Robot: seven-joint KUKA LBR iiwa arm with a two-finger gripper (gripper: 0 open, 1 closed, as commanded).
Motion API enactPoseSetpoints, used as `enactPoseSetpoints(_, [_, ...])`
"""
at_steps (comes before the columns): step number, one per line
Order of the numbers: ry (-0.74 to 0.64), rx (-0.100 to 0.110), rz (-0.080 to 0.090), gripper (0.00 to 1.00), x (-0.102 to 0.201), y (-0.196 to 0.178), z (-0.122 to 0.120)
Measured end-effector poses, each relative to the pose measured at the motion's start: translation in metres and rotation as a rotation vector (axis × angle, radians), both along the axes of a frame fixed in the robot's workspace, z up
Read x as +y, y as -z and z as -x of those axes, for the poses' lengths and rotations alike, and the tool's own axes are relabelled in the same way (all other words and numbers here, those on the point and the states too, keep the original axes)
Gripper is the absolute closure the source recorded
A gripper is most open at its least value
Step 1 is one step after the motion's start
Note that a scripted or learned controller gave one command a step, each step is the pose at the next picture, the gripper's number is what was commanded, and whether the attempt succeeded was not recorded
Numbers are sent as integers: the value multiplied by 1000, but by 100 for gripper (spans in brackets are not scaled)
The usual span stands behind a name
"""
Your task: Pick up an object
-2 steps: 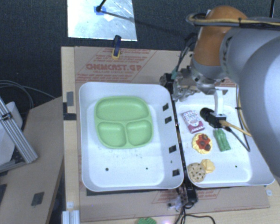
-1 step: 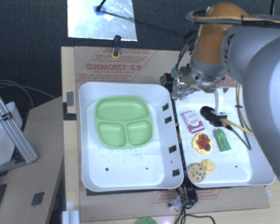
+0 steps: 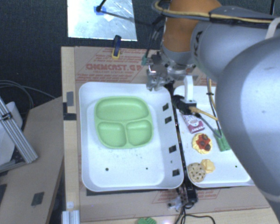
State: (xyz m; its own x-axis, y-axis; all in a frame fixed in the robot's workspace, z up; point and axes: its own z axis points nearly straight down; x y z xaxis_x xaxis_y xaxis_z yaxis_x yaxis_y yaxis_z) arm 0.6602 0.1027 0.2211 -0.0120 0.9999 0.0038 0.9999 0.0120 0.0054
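Left bin [image 3: 86,139]: green divided tray [image 3: 123,122], centre. Right bin [image 3: 233,174]: cookie [image 3: 196,172] at near left corner, pizza slice [image 3: 202,143] and pink packet [image 3: 192,122] along left edge. Gripper [image 3: 157,81]: over left bin's far right corner; possibly holding nothing, grip state cannot be told.

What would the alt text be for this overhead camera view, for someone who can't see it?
A large grey robot arm with an orange band reaches in from the right, its gripper at the far edge of two shallow white bins. The left bin holds a green divided tray; the right bin holds small toy foods, including a cookie.
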Motion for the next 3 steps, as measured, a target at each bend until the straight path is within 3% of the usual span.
enactPoseSetpoints(1, [12, -1, 4, 100, -40, -51, -9])
enactPoseSetpoints(2, [14, -7, 5, 100, -95, -157, -9])
enactPoseSetpoints(3, [1, 7, 1, 100, -16, -102, -1])
